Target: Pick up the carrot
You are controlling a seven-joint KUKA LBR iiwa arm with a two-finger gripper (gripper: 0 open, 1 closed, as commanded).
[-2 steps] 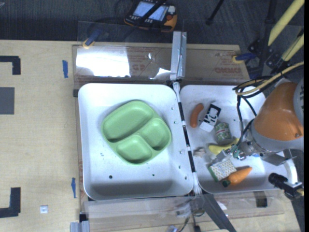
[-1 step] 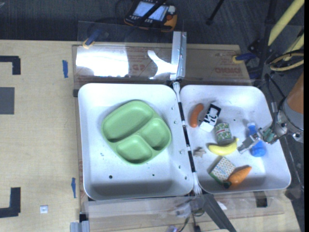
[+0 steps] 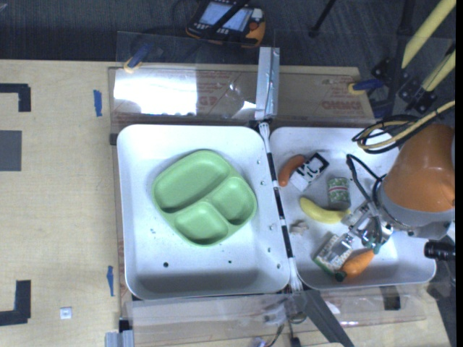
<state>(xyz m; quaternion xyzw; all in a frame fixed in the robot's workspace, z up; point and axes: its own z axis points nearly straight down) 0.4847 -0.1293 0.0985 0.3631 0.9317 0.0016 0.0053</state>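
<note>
The carrot [image 3: 359, 262] is a short orange piece lying near the front wall of the right bin [image 3: 405, 272]. Its left end touches a clear packet with green print [image 3: 331, 251]. My gripper [image 3: 369, 234] hangs off the grey wrist with the orange band, directly behind and slightly above the carrot, very close to it. The wrist hides the bin's right side. I cannot see anything held in the gripper.
The right bin also holds a yellow banana [image 3: 323, 210], a small green can [image 3: 338, 191], a black-and-white box [image 3: 313, 168] and a reddish sausage [image 3: 291, 168]. A green divided plate [image 3: 205, 196] lies in the left bin [image 3: 137, 194]. A ridge separates the bins.
</note>
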